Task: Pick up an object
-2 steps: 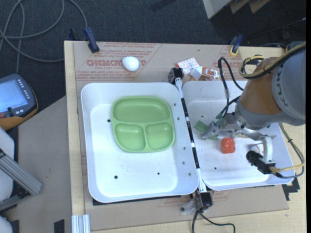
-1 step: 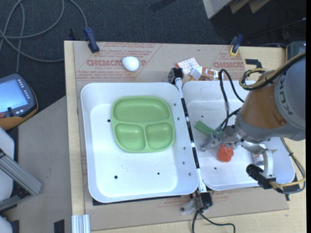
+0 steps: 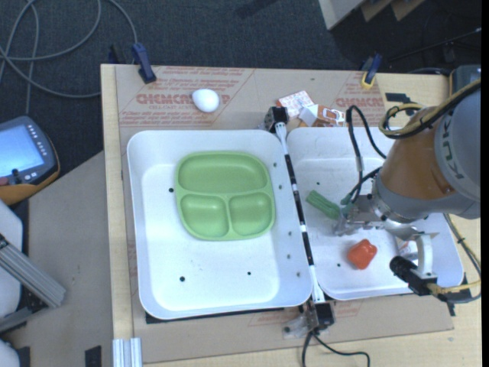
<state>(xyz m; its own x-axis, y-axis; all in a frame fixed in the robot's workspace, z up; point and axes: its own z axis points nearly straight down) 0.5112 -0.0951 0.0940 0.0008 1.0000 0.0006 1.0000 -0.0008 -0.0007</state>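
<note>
Your gripper hangs in the right bin; finger state I cannot tell; green piece lies just left-far, red object just near-right

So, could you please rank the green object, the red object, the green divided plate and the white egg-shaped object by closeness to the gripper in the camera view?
Measured from the gripper:
1. Green object, just to its left in the right bin.
2. Red object, just below it, same bin; close to the first, but slightly farther.
3. Green divided plate, in the left bin.
4. White egg-shaped object, on the board beyond the left bin.
</note>
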